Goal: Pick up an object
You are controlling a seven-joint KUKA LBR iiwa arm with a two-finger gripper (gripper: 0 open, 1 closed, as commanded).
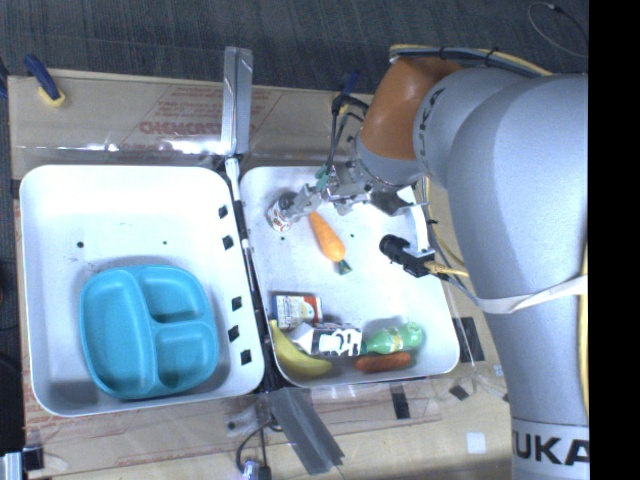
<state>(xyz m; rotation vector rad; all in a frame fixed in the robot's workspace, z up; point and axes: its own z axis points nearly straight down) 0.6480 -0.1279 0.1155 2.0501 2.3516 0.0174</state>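
Two shallow white plastic bins sit side by side on the bench. The left bin [60, 218] holds one light-blue plastic tray with three compartments [150, 330]. The right bin [400, 298] holds one orange toy carrot [326, 236] near its far middle, and along its near wall one yellow banana [298, 356], one small red-and-white carton [296, 310], one black-and-white packet [335, 342], one green item [393, 338] and one red sausage-shaped piece [383, 362]. The metal gripper [300, 203] hangs at the far left of the right bin, just beside the carrot's far end; whether its jaws are wide or narrow I cannot tell.
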